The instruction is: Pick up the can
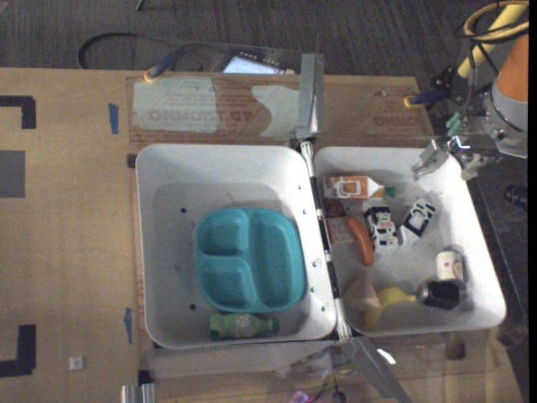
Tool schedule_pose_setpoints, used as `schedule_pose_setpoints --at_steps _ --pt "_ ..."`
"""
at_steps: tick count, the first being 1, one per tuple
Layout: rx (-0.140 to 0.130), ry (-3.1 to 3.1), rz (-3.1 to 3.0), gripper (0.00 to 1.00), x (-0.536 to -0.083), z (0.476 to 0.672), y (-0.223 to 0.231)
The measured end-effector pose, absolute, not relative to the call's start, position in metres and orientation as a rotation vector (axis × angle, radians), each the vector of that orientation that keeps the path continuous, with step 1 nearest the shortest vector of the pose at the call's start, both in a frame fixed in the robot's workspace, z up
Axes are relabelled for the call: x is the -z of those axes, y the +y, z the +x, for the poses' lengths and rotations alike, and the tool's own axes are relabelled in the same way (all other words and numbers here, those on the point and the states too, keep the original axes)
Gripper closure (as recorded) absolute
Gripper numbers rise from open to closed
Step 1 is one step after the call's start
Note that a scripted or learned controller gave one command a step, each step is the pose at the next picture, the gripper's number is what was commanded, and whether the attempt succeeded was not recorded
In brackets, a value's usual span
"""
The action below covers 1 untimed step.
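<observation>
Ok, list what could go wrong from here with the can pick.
1. The can lies close to the right bin wall, with a black object right beside it. The descending hand may strike the wall or knock that object.
2. The hand sits at the bin's far corner, so it could clip the rim while moving in.
3. The green bottle in the left bin might be mistaken for the target.

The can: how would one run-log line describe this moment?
can: right bin, near right wall, untouched | gripper: above bin's upper right corner, apart from can | pick: not yet done
</observation>
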<state>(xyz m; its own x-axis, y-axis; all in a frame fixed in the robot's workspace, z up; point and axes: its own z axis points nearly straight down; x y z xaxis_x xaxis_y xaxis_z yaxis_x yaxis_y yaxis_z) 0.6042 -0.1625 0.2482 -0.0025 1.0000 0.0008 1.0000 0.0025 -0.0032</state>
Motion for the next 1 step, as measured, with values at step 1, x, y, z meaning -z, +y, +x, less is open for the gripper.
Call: schedule_pose_setpoints --at_steps 1 --pt "-0.002 -2.487 -1.911 0.00 -0.1166 0.6435 -0.1062"
